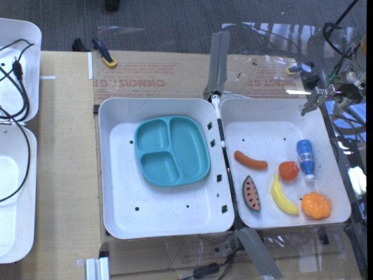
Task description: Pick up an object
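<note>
Seen from above at a slant: two shallow white plastic bins side by side on a cardboard-covered bench. In the left bin [116,214], a teal plastic plate [172,150] with three compartments, lying flat near the middle, nothing on it. In the right bin [256,127], six toy items gathered toward the near right part: a reddish-brown toy sausage [250,160] lying slantwise left of centre; a slice of toy watermelon [251,193], red with a green rind, below it near the dividing wall; a yellow toy banana [283,196] curving just right of the slice; a small red-orange toy tomato [288,170] above the banana; a blue-and-white plastic bottle [305,159] lying just beside the tomato, seemingly touching it; an orange toy pumpkin [316,206] near the bin's front right corner, close to the banana's tip. At the far right corner of that bin, metal parts and cables, among them what looks like the two-finger gripper [317,101], above the rim and well apart from every toy. Jaw opening impossible to tell; nothing seen between the fingers. Nearby: a blue-and-yellow hand tool [104,52] on the cardboard beyond the left bin, black cables [17,92] over white trays at far left.
</note>
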